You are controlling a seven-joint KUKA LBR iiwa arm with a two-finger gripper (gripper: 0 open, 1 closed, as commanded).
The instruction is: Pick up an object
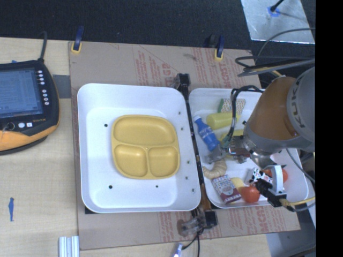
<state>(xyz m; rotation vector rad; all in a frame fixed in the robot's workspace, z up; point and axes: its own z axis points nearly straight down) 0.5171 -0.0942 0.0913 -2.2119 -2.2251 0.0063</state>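
The right bin (pixel 206 94) holds several small things. A blue bottle (pixel 206 134) lies near its left wall, with a yellow-green piece (pixel 220 120) just behind it. Toward the front lie a beige lumpy piece (pixel 215 169), a red-and-white packet (pixel 226 189) and a red tomato-like ball (pixel 250 194). My gripper (pixel 242 153) hangs low over the middle of this bin, just right of the blue bottle. The grey and orange wrist hides its tip, and I see nothing held in it.
The left bin (pixel 88 143) holds a yellow divided plate (pixel 146 146). A control tablet (pixel 24 103) lies on the bench at the far left. The arm (pixel 278 116) covers the right part of the right bin. Another red thing (pixel 283 175) peeks out beside the wrist.
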